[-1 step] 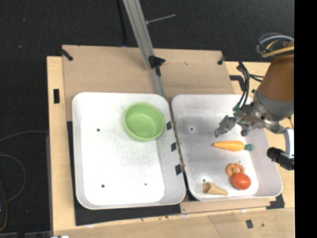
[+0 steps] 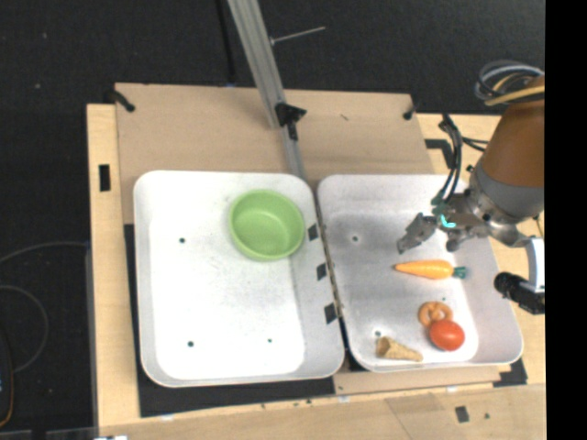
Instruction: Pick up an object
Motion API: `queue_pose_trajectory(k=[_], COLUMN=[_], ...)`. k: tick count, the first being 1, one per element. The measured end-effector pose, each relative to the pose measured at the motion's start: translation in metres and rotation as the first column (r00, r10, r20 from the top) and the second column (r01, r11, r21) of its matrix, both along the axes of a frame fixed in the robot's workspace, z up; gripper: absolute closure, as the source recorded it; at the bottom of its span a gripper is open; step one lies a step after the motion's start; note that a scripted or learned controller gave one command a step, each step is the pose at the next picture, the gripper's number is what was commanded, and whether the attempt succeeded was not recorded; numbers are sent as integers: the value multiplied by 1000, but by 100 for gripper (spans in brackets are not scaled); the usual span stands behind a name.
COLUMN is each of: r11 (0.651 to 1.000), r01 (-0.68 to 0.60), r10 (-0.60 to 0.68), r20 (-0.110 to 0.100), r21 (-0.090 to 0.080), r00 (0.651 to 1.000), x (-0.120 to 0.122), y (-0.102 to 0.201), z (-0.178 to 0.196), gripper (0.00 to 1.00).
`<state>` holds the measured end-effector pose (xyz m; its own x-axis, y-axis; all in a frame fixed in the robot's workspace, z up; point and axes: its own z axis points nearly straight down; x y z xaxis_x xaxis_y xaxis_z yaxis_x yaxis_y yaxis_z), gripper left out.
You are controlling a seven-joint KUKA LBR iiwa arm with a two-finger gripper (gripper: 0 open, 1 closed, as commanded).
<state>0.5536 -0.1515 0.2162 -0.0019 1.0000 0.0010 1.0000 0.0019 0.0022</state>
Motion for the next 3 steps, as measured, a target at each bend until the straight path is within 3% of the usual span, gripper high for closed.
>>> queue_pose_trajectory(k=[2, 3], r11=[1000, 1000], r01=[6, 7], r10=[-6, -7], r20=[-2, -4], r21=[-2, -3], r00=[1000, 1000], x=[2, 2], y=[1, 0], z=[-97, -116], gripper=[0, 0])
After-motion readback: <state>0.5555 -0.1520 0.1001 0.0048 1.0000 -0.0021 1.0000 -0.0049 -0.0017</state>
